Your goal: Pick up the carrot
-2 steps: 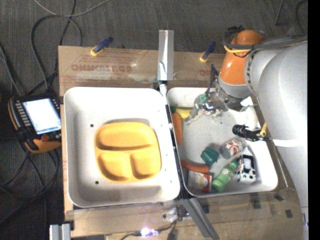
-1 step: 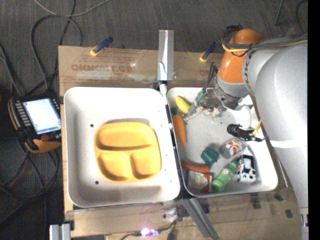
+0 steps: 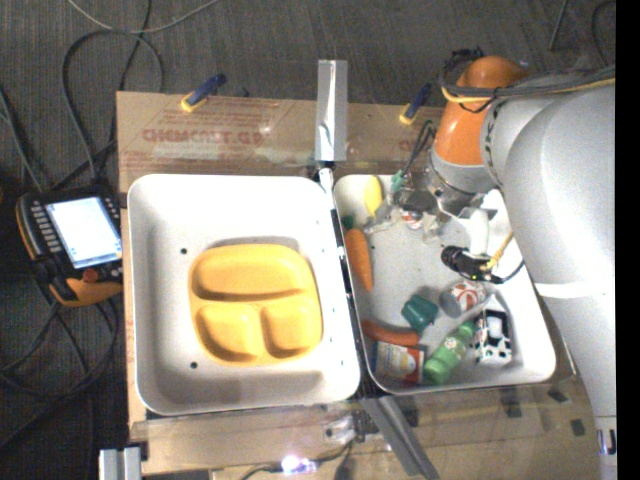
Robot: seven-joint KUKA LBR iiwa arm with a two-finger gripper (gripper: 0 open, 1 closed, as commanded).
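From the camera view, the carrot (image 3: 359, 257) is lying in the right bin (image 3: 530, 368), pressed along that bin's left wall, its length running up and down the picture. Taking the carrot as the landmark: a yellow item (image 3: 372, 196) is sitting just above its top end, near the bin's upper left corner. The gripper (image 3: 412, 206) is hovering up and to the right of the carrot, apart from it, under the arm's orange band (image 3: 470, 133); how the jaws are standing I cannot tell, since the wrist and cables are hiding them. Below the carrot's lower end a red sausage-shaped item (image 3: 390, 334) is lying across the bin floor, with a red and yellow packet (image 3: 398, 361) just under it. To the lower right of the carrot a teal cup (image 3: 421, 311) is resting, then a green bottle (image 3: 448, 355), a red and white can (image 3: 462, 296) and a black and white box (image 3: 493, 336). To the left of the carrot, across the wall, the left bin (image 3: 150, 268) is holding a yellow divided tray (image 3: 256, 300). Far left of the carrot, off the bench (image 3: 200, 133), a handheld control pendant (image 3: 72, 243) is lying on the floor
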